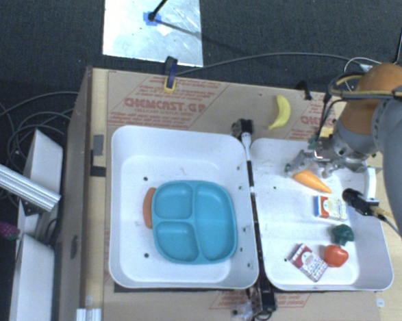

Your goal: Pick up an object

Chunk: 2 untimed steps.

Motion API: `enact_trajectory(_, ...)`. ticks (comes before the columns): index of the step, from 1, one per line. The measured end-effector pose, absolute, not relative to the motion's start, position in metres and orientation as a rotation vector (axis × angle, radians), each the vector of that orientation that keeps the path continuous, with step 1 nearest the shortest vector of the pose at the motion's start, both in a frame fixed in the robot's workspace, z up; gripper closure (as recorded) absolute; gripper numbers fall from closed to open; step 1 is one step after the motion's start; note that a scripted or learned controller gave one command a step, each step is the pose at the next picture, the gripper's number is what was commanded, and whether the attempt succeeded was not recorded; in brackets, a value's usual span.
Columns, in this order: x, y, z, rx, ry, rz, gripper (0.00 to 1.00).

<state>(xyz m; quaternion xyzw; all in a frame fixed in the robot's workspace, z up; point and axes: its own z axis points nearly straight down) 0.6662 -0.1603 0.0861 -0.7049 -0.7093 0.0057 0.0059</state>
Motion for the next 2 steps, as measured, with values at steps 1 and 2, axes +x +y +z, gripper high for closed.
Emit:
enact_trajectory(1,0.667,-0.158,0.097,-2.196,-2.223,0.015,1.00)
enact_trajectory(2,0.670,-0.107,0.167,-2.217,-2.231,-0.006,1.00)
